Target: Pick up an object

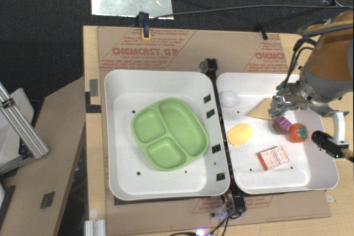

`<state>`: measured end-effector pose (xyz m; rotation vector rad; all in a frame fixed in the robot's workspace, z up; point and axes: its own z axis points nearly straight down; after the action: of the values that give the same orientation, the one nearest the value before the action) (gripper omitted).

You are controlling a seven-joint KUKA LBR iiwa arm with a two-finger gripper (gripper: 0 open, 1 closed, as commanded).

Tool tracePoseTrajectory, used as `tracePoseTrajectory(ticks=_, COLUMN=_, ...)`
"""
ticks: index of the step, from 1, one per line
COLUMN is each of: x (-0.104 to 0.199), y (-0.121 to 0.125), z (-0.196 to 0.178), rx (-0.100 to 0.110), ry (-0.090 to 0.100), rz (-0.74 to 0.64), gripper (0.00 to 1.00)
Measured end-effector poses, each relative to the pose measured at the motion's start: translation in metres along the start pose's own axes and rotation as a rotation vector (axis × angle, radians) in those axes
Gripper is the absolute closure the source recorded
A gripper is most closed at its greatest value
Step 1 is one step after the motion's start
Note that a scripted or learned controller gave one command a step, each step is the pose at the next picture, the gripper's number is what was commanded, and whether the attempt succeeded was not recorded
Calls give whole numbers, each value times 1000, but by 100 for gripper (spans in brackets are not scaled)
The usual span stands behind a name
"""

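A bench (166,44) covered with printed brown board is seen from above, and two shallow white bins are set on it side by side, touching along a dark central seam. The left bin (119,174) is occupied by a light green divided plate (168,132), which has three compartments and lies slightly turned near the bin's middle. The right bin (315,179) is entered from the right by the grey arm (332,58), whose orange band is seen just above the wrist. The gripper (283,102) is lowered over the far right part of this bin, directly above a small purple object (282,124), though contact between them cannot be made out. Whether the gripper is parted or closed cannot be told, and nothing is seen clamped in it. A red tomato-like toy (298,132) with a green top is found touching the purple object on its right. A tan wedge-shaped piece (259,110) lies just to the left of the gripper. A yellow rounded object (239,134) rests near the seam, a small orange-red packet (273,158) lies nearer the front, and a pale white round object (228,98) sits toward the back left corner of the right bin.
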<state>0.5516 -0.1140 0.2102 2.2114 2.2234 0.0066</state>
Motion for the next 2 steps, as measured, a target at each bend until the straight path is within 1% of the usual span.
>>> tracePoseTrajectory(ticks=1, x=0, y=1, z=-24, rx=3, ry=1, rz=0, gripper=100)
tracePoseTrajectory(ticks=2, x=49, y=-6, z=-13, rx=6, ry=3, rz=-3, gripper=100)
